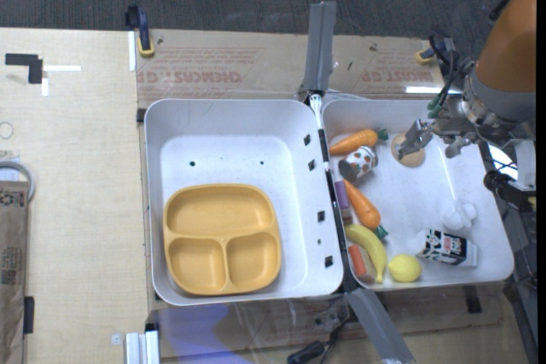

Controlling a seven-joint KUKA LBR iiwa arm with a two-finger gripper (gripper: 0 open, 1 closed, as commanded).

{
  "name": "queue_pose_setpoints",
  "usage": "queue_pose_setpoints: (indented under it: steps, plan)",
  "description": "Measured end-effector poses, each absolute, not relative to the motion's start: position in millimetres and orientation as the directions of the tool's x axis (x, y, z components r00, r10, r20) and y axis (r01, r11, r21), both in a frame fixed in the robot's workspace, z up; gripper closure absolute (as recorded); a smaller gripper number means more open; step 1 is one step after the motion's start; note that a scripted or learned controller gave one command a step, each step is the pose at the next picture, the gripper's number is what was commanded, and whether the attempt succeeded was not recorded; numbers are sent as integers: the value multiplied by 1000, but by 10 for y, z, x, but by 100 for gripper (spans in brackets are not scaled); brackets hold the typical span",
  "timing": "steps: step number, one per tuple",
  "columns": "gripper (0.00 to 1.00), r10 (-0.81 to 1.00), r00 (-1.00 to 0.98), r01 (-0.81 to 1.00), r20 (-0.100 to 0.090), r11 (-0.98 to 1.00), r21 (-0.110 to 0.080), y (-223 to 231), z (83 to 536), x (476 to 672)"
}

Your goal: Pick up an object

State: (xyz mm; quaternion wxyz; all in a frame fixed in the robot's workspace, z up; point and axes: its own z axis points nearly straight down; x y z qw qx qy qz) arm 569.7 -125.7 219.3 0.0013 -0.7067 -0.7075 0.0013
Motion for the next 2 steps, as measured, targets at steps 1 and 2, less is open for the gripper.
queue_pose_setpoints:
  steps: [1, 2]
  plan:
    - [0, 1000, -7, 1000, 1, 7, -2, -1130, 910, 5172]
    - [0, 1000, -8, 1000, 1, 8, -2, -1130, 911, 5172]
